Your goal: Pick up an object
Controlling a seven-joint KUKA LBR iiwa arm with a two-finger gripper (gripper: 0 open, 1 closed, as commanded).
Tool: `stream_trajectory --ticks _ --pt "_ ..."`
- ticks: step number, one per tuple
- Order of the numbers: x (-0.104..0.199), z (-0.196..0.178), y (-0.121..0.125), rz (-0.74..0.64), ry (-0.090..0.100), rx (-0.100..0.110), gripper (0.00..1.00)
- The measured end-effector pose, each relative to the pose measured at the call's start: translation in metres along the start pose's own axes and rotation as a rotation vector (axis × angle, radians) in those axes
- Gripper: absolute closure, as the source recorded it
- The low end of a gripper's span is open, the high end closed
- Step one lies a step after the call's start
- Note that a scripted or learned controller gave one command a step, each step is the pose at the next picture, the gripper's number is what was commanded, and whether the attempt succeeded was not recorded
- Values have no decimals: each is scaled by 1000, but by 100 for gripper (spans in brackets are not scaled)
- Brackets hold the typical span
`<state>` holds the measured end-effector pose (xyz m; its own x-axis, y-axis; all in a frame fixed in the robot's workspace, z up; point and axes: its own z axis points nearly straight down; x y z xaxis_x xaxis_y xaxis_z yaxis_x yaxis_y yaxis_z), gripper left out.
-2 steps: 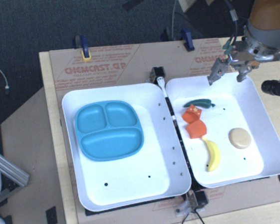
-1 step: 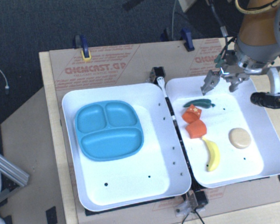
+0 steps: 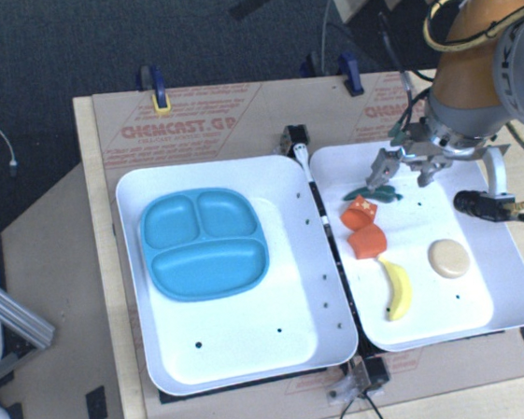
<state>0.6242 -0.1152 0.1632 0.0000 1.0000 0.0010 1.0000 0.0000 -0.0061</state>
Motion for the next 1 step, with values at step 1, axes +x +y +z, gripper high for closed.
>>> stream_trajectory --ticks 1 --pt "6 46 6 -1 0 -2 0"
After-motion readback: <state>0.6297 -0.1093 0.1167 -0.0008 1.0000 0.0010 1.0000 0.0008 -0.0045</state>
